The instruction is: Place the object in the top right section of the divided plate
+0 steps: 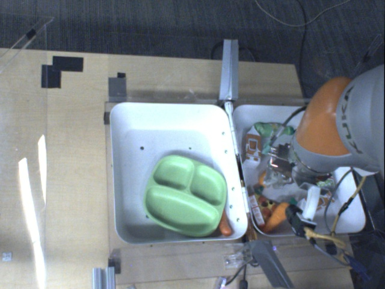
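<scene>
A green divided plate (186, 194) lies tilted in the near half of the left bin (138, 125), with two small sections on its far side and one long section on its near side. All three sections hold nothing. My gripper (278, 164) reaches down into the right bin (355, 218) under the grey wrist and orange band, among a heap of small items. An orange carrot-like toy (275, 217) lies just in front of it. The wrist hides whatever lies directly under the gripper.
A green packet (264, 129) and a brown-and-white packet (251, 146) lie at the far end of the right bin. A small orange piece (225, 226) sits in the left bin's near right corner, against the plate. A metal post (229, 71) stands behind the bins' shared wall.
</scene>
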Controlling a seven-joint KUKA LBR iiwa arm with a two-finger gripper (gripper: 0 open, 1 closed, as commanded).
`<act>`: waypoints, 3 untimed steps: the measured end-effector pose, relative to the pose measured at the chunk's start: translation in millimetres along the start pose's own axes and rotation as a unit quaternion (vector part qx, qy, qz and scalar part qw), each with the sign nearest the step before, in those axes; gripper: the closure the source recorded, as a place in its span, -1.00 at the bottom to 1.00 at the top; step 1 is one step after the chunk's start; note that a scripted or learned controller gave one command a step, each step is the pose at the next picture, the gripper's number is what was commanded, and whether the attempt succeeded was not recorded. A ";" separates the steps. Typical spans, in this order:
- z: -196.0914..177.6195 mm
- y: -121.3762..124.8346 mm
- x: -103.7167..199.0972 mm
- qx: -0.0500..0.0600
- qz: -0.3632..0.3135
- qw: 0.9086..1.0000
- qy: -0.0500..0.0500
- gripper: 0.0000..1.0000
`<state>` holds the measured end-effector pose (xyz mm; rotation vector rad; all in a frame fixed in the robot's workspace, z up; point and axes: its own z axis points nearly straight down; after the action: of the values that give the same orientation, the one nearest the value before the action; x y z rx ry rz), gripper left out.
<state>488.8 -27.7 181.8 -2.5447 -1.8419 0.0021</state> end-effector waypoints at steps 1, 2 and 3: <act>-56.7 5.5 68.6 0.000 -0.088 0.996 0.000 1.00; -25.0 44.5 67.7 0.000 -0.080 0.997 -0.001 1.00; -32.7 45.9 70.5 0.001 -0.086 0.996 -0.001 1.00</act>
<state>554.5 24.9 214.5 -2.3765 -2.0549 0.0064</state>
